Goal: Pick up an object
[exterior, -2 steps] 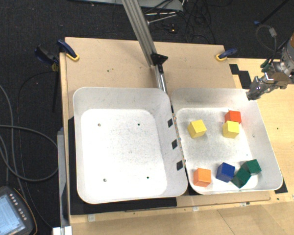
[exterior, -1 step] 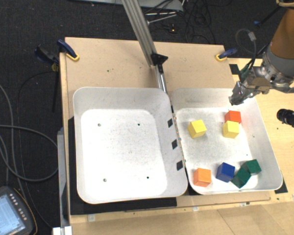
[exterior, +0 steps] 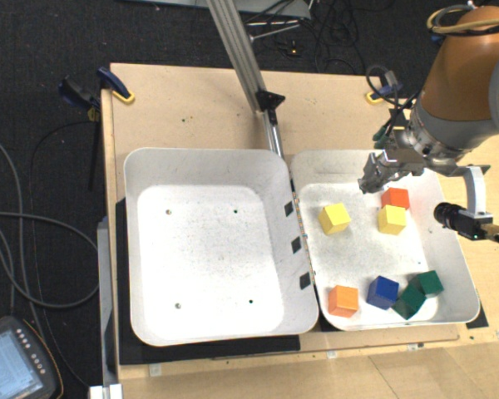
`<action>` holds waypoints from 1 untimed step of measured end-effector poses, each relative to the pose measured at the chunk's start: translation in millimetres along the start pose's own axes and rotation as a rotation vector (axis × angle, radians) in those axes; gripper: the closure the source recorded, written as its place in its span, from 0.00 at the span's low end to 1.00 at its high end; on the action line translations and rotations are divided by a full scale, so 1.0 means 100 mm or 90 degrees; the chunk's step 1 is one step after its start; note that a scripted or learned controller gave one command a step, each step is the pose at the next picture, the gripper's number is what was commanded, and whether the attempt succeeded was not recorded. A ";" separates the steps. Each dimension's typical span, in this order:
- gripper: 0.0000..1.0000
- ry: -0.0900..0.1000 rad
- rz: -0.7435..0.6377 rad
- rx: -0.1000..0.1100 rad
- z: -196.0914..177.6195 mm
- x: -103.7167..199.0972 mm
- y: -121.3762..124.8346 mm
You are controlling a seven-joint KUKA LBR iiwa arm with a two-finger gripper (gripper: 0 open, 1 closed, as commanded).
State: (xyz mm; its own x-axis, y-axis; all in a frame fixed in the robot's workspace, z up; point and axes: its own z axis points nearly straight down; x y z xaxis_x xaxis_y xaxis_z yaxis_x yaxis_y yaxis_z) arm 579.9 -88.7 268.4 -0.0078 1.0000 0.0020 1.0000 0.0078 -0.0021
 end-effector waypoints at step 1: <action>1.00 0.000 0.000 0.000 0.18 0.53 -0.20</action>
